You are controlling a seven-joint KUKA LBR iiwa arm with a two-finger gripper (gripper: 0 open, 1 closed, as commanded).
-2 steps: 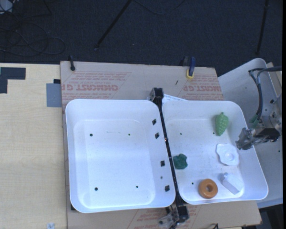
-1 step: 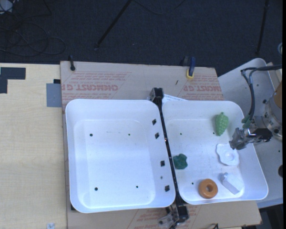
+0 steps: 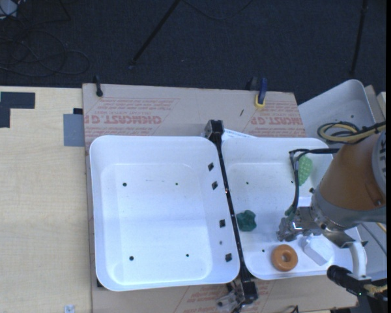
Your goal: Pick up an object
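While the gripper (image 3: 292, 227), jaw state unclear, is hovering nearby, the orange ring (image 3: 285, 258) is looking light, rigid; grip its rim.

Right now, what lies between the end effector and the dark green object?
Bare white floor of the right bin separates the end effector from the dark green object, per the camera view.

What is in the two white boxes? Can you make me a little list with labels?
left bin: white, shallow
right bin: white, holds the toys
dark green toy: right bin, near the divider
orange ring: right bin, near front edge
light green thing: right bin, far side, partly behind the arm
end effector: low over right bin, between green toy and ring
held: nothing visibly gripped
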